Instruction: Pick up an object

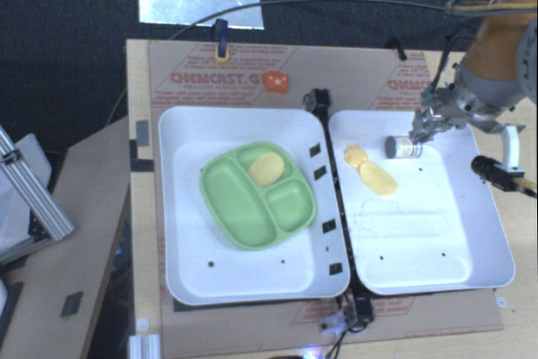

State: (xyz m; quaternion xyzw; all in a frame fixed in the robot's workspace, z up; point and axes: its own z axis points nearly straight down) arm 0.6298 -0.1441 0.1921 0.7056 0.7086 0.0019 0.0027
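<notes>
A small silver-grey cylinder (403,148) lies on its side in the back part of the right bin (437,265). My gripper (423,130) hangs right over the cylinder's right end, very close to it or touching it. I cannot tell whether the cylinder sits between the gripper's tips. A pale yellow lumpy piece (371,171) lies to the left of the cylinder in the same bin. In the left bin (189,265), a green divided plate (244,219) holds a yellow rounded piece (267,168) in its back compartment.
A black divider strip (330,189) runs between the two bins. The arm's grey body and orange band (496,34) come in over the right bin's back right corner. A blue and yellow clamp (221,40) stands behind the bins.
</notes>
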